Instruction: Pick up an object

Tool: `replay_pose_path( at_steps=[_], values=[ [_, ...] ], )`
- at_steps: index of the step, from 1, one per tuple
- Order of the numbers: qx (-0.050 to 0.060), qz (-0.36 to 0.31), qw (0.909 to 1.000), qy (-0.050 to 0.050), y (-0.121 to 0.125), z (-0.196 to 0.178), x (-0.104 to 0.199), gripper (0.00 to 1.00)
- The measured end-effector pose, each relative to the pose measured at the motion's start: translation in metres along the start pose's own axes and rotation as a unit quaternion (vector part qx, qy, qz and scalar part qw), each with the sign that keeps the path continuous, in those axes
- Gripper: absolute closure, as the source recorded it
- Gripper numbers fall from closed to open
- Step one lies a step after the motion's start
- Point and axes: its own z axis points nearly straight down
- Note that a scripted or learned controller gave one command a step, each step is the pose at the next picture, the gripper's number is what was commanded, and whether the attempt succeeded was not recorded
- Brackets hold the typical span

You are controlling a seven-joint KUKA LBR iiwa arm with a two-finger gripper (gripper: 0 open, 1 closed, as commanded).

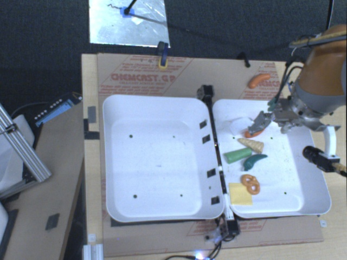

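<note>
Two white bins, six small items counted, gripper low over the right bin.

You had two shallow white plastic bins side by side: the left bin (157,156) smooth and bare, the right bin (303,199) carrying five items. These were one ridged cream cone (251,144), one smooth green cylinder (237,155), one teal curved pepper-shaped piece (254,161), one orange-brown pretzel (250,183) and one flat yellow square (241,194). A sixth item, one glossy orange sausage (259,80), lay outside the bins on the cardboard sheet (141,75) behind the right bin. Your gripper (259,124) sat over the right bin's rear portion, just above the cone, with a small orange-red piece (255,131) at its fingertips. I could not tell whether the fingers were spread, closed or pinching that piece.
</note>
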Motion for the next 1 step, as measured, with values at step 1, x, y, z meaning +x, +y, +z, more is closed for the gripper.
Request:
replay_pose_path(
  at_steps=[1],
  values=[
    [0.005,0.001,1.0,0.001,0.0105,0.1131,-0.0077,0.0]
  ],
)
